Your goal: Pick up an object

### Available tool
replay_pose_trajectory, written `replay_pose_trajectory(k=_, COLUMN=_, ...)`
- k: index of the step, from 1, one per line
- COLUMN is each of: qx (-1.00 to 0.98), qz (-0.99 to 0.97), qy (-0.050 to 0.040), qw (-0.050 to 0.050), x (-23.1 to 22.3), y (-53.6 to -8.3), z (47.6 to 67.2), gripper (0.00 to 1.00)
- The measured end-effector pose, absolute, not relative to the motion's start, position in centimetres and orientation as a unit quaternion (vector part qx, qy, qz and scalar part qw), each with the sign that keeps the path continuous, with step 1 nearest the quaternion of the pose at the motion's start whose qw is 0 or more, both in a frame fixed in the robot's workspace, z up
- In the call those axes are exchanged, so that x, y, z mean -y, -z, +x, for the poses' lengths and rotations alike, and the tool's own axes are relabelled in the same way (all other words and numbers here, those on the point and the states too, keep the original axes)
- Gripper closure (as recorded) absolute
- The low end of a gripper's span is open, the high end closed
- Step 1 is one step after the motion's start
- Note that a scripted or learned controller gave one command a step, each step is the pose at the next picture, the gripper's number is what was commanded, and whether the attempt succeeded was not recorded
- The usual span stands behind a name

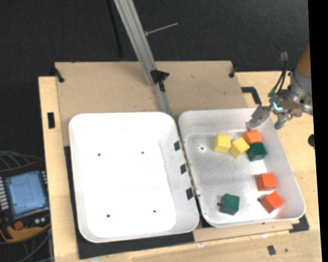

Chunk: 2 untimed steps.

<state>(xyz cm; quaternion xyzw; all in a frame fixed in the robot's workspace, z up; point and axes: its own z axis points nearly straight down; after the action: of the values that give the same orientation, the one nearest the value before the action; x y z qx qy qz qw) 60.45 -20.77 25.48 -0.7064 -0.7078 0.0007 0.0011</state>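
Observation:
Several small cubes lie in the right bin [210, 177]. Two yellow cubes [223, 143] [240, 146] sit side by side near its far end, with an orange cube [253, 136] and a dark green cube [256, 151] just right of them. Two more orange cubes [266, 181] [272, 201] rest near the right wall, and a second green cube [230, 203] sits near the front. My gripper [269, 118] hangs over the bin's far right corner, just above and right of the orange cube. It is open, with nothing between its fingers.
The left bin [125, 173] stands beside the right one, joined by small clips along the middle. A slanted metal rail [140, 44] rises behind the bins. A handheld control pad [22, 198] lies off the bench's left side.

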Motion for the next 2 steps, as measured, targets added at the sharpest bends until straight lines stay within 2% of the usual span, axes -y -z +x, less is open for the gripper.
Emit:
replay_pose_trajectory(k=1, qx=0.709, qz=-0.706, qy=-0.0004, qw=-0.001, x=20.8, y=-25.8, z=60.5, gripper=0.00)
replay_pose_trajectory(k=2, qx=0.707, qz=-0.707, qy=-0.0019, qw=0.000, x=21.3, y=-21.5, z=60.5, gripper=0.00)
